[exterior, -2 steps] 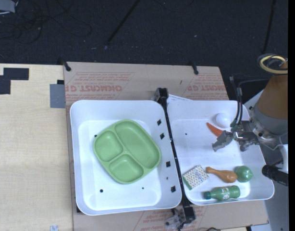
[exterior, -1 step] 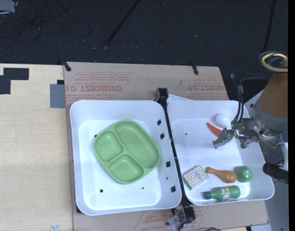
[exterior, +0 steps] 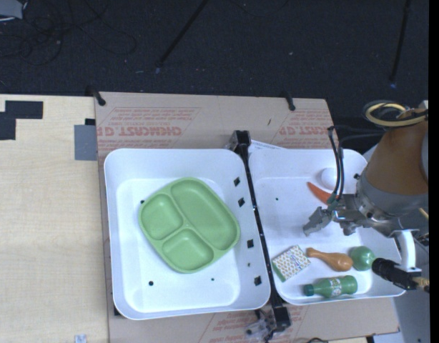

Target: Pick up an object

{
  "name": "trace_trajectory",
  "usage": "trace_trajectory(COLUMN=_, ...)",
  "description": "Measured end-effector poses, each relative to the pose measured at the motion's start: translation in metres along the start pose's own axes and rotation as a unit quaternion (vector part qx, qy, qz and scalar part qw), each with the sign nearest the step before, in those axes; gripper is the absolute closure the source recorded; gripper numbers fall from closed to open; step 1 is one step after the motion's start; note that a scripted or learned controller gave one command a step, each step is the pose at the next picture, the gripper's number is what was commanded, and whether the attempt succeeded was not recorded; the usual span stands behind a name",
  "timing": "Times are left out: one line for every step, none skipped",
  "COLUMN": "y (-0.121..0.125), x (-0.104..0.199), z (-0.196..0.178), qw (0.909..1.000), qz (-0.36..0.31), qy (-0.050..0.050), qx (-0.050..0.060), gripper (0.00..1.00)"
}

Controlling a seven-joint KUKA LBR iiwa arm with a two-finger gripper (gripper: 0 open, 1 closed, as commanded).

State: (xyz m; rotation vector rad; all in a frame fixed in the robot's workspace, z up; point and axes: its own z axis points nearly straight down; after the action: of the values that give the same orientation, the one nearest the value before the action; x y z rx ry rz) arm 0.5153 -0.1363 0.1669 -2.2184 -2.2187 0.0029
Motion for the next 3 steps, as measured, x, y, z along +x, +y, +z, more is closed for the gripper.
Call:
trace_trajectory(y=0.008, x=0.001, z=0.059, qw=1.0000, qz=0.000, qy=0.000, qx=0.000, gripper=0.00)
trace_trajectory(y=0.008, x=0.002, z=0.079, qw=1.0000, qz=0.001, qy=0.000, qx=0.000, gripper=0.00)
trace_trajectory(y=0.008, x=0.000, z=0.069, qw=1.0000, qz=0.004, qy=-0.001, qx=0.000, gripper=1.00)
